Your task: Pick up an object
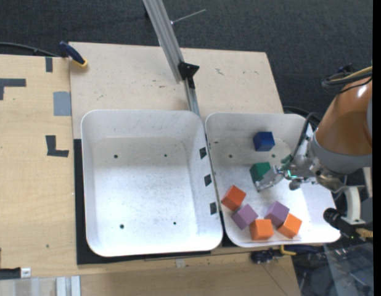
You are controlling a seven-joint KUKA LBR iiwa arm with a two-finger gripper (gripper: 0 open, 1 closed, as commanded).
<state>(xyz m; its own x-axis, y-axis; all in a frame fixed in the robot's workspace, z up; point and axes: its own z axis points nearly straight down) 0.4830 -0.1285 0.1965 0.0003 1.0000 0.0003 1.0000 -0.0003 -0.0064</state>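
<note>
Underneath, a tan bench (147, 73) meets dark carpet (289, 17); claw (269, 179) grips a green block (260, 170).

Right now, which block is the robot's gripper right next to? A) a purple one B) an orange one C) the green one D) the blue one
C: the gripper sits right at the green block in the right bin, while the blue block lies apart, farther back.
</note>
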